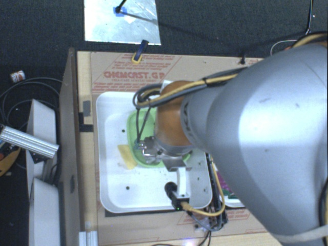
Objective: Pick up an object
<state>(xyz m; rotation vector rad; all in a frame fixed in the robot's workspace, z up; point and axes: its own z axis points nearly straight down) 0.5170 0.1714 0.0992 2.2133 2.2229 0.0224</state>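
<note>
One grey arm is being shown reaching in from the right, and it is taking up most of the right half of the view. One orange band is being seen above its wrist, with black and yellow cables looping over it. The wrist is being held low over the left bin, and the gripper is being hidden beneath the wrist housing, so whether the claw is open, closed or gripping anything cannot be told.

One brown board with red printed lettering is being seen under the bins. Of the two bins, one white bin is being shown nearly whole on the left, while the second is being covered almost wholly by the arm, with a strip of coloured items being glimpsed at its near edge; what they are cannot be told.

Two objects are being counted in the left bin. One light green object, the larger, is being seen just under and to the left of the wrist, partly covered by it. One pale yellow object, the smaller, is lying just beside the green one, toward the left wall. Whether the two are touching cannot be told.

Beyond the board, one shiny silver sheet is being seen lying on the dark floor.
</note>
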